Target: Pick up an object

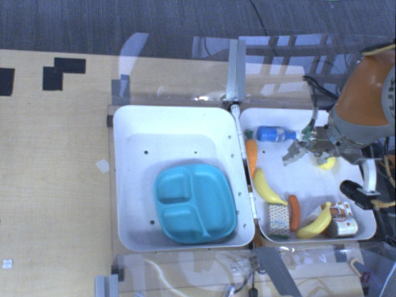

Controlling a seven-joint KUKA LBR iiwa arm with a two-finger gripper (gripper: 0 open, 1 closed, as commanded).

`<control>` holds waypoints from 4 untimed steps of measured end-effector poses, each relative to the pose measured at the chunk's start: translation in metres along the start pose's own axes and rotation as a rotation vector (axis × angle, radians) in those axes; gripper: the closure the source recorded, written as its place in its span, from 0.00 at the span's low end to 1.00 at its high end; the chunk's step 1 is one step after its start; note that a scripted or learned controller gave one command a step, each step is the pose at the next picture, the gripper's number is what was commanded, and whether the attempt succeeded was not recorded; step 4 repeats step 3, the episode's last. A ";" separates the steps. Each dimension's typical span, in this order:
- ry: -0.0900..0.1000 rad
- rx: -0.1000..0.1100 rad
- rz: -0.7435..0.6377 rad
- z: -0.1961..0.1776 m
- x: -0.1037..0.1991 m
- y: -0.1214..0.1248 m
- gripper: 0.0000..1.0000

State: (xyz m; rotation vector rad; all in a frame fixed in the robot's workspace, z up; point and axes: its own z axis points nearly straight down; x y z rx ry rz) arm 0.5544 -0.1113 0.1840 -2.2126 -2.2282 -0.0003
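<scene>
now | gripper fingers spread, holding nothing | above right bin near blue bottle

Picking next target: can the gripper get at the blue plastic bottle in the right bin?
Probably yes: the gripper hangs just right of the blue plastic bottle, which lies uncovered near the right bin's far wall.

Gripper hovers in the right bin, bottle just behind-left of it, bananas and sausage below, blue tray far left
</scene>
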 end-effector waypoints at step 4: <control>-0.001 -0.002 0.134 -0.012 0.058 0.015 1.00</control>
